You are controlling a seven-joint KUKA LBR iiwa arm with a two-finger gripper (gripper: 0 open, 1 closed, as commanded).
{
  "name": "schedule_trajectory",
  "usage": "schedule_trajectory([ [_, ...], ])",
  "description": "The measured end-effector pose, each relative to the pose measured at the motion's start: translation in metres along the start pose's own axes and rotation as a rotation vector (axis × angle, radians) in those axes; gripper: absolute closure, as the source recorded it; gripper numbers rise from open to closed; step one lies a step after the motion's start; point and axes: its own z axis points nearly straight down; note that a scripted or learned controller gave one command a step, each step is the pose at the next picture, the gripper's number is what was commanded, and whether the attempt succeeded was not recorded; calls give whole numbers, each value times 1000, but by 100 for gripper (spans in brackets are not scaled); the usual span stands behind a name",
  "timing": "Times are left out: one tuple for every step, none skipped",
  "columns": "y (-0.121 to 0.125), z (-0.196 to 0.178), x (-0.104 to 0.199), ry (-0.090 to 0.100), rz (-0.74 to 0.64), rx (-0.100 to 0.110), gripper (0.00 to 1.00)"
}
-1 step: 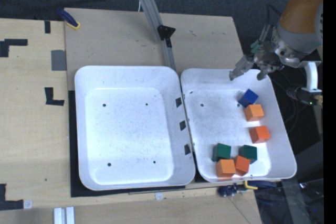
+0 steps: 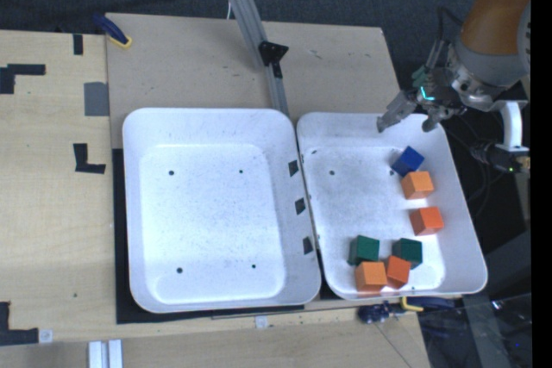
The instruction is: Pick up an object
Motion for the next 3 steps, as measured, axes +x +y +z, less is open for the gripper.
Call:
schedule_trajectory([
  [-3,65,-2,0,1,7,0],
  [2,114,-8,-1,1,6,0],
  [0,168,-7,0,0,6,0],
])
